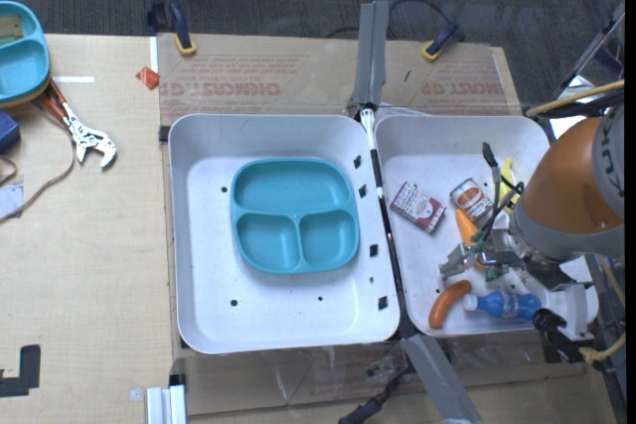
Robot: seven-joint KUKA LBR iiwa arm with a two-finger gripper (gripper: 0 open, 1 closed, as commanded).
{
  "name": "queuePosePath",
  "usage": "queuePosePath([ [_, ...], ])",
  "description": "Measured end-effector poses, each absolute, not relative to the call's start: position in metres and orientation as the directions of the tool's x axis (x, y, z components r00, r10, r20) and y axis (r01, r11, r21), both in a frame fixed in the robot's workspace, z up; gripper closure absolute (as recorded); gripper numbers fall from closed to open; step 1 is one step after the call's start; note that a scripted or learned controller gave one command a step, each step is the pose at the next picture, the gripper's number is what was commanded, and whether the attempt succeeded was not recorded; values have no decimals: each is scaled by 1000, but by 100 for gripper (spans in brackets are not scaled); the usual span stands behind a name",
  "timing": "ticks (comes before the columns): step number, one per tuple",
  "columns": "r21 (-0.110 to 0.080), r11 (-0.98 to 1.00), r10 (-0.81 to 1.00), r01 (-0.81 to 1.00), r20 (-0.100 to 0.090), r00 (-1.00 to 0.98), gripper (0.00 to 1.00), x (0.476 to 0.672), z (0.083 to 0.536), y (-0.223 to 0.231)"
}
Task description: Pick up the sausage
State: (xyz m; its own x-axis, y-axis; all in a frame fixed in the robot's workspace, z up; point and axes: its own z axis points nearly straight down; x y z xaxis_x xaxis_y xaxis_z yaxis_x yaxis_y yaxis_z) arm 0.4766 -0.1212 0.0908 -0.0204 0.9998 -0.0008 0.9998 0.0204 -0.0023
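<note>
- The left bin (189, 213), a shallow white tray with rounded corners, holds a teal plate (295, 213) near its centre; the plate is smooth plastic, rounded-square, split into one wide compartment at twelve o'clock and two smaller ones at six.
- The right bin (417, 139), the same white tray, touches the left one along a shared edge, and its things sit toward three and six o'clock.
- The sausage (449, 303) lies at six o'clock in the right bin: a short, glossy orange-red cylinder with rounded ends, tilted on a diagonal.
- Just beside the sausage, at its three o'clock, lies a blue bottle (509, 305) with a white part at one end, on its side.
- A small red and white packet (417, 207), flat and rectangular, lies near the middle of the right bin.
- An orange can (469, 199) sits toward one o'clock of the packet, and a yellow piece (509, 176) shows beyond it.
- The hand (475, 258) hangs low over the right bin, just above the sausage at its one o'clock; I cannot tell whether it is clenched or released, and nothing shows gripped in it.
- The arm (571, 184) is rounded, orange and grey, entering from three o'clock.
- The surface (89, 313) is pale wood, with a metal wrench (89, 142) and a second teal dish (20, 50) at nine to ten o'clock.
</note>
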Motion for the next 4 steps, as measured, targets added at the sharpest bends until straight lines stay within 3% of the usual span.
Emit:
queuePosePath([
  [1,-3,66,998,998,0,-66,0,477,91,-98],
  [4,-1,-21,1000,1000,0,21,0,477,91,-94],
])
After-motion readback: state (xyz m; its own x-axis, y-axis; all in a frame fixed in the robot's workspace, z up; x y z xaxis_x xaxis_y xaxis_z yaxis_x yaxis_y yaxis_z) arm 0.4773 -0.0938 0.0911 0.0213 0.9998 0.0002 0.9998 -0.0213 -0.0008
